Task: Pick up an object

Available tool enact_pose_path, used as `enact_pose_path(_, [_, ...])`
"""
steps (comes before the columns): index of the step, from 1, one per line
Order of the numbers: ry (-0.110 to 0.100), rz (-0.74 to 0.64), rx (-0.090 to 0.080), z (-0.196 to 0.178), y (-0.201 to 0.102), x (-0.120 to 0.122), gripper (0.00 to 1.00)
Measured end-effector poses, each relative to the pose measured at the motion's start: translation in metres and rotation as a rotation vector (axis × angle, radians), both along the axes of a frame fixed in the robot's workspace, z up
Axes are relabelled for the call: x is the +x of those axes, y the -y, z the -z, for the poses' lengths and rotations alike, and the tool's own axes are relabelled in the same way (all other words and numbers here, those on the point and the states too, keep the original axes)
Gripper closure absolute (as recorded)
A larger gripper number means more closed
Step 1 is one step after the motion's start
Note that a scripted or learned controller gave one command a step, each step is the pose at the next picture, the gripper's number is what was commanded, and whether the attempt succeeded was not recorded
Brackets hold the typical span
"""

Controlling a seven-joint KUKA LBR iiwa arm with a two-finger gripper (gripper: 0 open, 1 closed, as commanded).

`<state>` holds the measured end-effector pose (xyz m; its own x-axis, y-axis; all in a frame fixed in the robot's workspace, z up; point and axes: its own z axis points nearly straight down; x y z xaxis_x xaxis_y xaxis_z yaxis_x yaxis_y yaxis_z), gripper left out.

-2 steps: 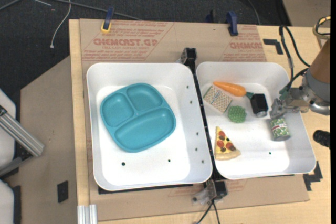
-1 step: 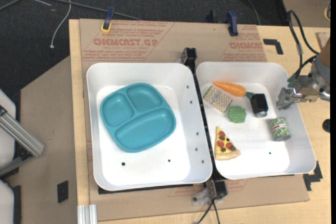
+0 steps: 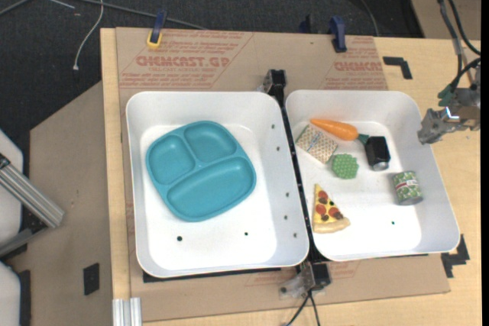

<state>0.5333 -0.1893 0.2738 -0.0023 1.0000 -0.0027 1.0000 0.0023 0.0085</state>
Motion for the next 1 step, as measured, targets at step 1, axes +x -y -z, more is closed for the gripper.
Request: enact_pose_path(1, [-0.008, -0.004, 0.005, -0.0038, -0.0511, 0.0034, 1.00])
